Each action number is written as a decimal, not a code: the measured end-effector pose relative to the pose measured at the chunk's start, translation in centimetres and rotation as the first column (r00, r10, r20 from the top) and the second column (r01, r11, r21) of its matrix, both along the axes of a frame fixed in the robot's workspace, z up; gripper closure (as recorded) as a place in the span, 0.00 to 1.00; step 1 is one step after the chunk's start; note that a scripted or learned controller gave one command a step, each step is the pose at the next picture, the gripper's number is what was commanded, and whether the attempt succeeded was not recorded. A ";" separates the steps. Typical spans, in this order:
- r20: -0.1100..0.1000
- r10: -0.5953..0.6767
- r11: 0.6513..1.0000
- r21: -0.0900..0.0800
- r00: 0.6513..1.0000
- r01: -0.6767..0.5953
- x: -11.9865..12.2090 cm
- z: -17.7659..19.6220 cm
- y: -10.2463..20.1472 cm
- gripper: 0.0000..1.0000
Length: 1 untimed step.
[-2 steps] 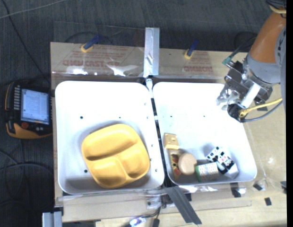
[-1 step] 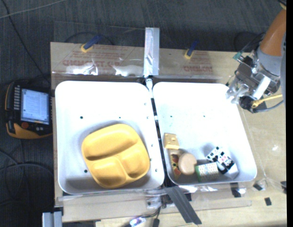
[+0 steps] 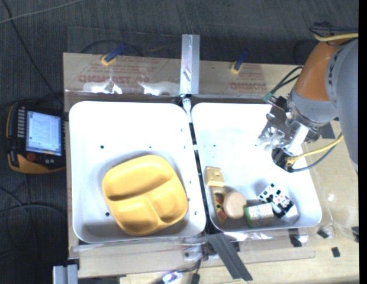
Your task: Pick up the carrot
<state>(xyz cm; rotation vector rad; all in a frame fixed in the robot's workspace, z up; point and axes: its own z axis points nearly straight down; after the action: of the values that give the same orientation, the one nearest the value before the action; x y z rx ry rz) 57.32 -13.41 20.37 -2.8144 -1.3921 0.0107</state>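
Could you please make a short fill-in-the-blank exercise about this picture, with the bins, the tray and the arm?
1. The yellow tray with three compartments lies in the ____ bin.
2. The black-and-white checkered toy lies in the ____ bin.
3. The gripper hangs over the ____ bin.
4. The band above the arm's wrist is ____ in colour.

Missing words: left; right; right; orange

floor: dark carpet (image 3: 29, 34) | cable (image 3: 53, 6) across it | bench: tan board (image 3: 166, 70) | light: even
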 end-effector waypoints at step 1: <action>0.003 -0.168 0.986 -0.002 0.986 0.168 2.7 5.2 -5.2 1.00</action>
<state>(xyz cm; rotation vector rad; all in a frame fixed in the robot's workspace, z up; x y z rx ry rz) 60.00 -18.59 25.56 -2.9246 -1.1512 0.0084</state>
